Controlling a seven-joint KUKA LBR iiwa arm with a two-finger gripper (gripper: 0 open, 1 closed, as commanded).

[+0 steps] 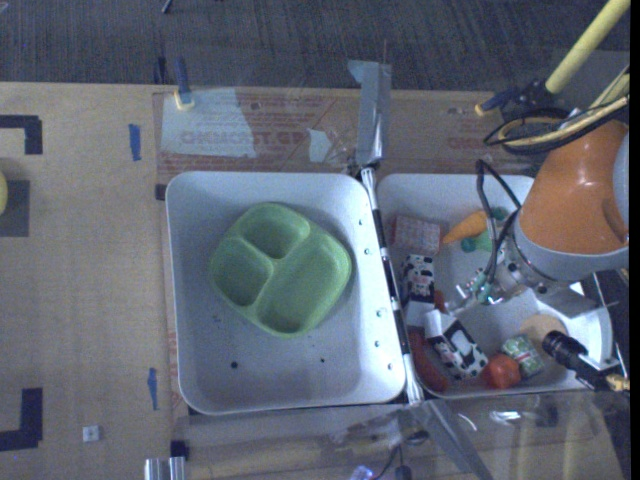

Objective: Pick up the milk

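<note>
**Milk carton lying below the fingers, right bin**

Tan counter point(80, 298), dark carpet point(300, 18) beyond. Milk point(455, 348), cow-patterned, lies on its side in the right bin point(590, 348); long axis diagonal, white cap end up-left. Gripper point(480, 290) just above it, holding nothing; finger spread not discernible. Left bin point(200, 368) carries a green divided plate point(281, 267).

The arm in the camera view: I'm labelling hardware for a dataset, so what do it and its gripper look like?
The arm is bulky and rounded, with a broad orange band above a grey wrist section. Black cables loop along it near the top. The gripper is a small metallic assembly with thin silvery fingers and a touch of green at its tip.
</note>
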